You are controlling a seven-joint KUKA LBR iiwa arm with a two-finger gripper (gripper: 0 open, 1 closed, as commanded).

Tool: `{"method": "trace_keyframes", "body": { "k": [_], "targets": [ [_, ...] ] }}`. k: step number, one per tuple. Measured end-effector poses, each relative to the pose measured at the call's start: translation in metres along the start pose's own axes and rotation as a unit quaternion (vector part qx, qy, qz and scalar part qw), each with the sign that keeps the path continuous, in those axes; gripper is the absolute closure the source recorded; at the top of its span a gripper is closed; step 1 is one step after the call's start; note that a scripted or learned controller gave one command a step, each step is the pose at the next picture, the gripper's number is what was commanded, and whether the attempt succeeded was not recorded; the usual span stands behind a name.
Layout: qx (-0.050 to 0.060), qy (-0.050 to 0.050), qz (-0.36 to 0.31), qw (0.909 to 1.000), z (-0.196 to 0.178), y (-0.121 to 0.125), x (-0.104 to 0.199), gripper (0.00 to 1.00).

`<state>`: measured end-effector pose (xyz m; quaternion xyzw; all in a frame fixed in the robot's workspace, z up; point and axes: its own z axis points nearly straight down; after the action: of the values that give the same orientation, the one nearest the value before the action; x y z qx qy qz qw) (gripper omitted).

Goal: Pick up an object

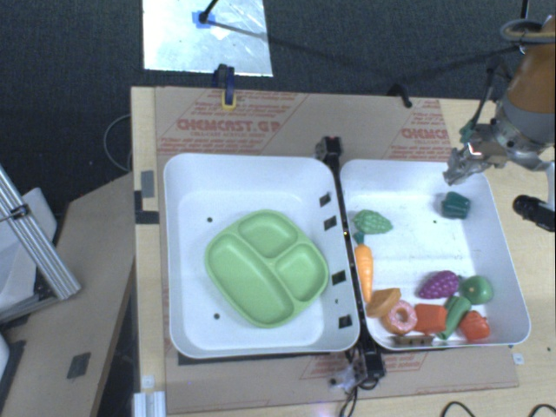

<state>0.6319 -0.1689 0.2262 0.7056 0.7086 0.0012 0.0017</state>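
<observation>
Hovering fingers (458, 173) above small dark-green block (455, 204), glossy plastic food, smooth white bin (504, 259)

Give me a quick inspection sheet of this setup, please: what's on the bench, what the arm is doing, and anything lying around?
Surface: bench with two shallow white bins side by side, left bin and right bin.
Job's things: in the right bin, a dark green block near the top, a green leafy toy, a carrot, a pink donut, purple grapes and other toy food at the bottom edge.
Clutter: green divided plate in the left bin.
Grippers: gripper is above the top right part of the right bin, just above the dark green block; nothing seen held.
Cables: black cable across the floor behind the bench.
Surroundings: shiny sheet on dark carpet.
</observation>
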Motion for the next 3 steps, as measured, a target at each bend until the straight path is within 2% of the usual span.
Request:
{"method": "trace_keyframes", "body": {
  "k": [3],
  "targets": [
    [0.002,0.001,-0.002,1.0,-0.006,-0.007,0.137,1.0]
  ]
}}
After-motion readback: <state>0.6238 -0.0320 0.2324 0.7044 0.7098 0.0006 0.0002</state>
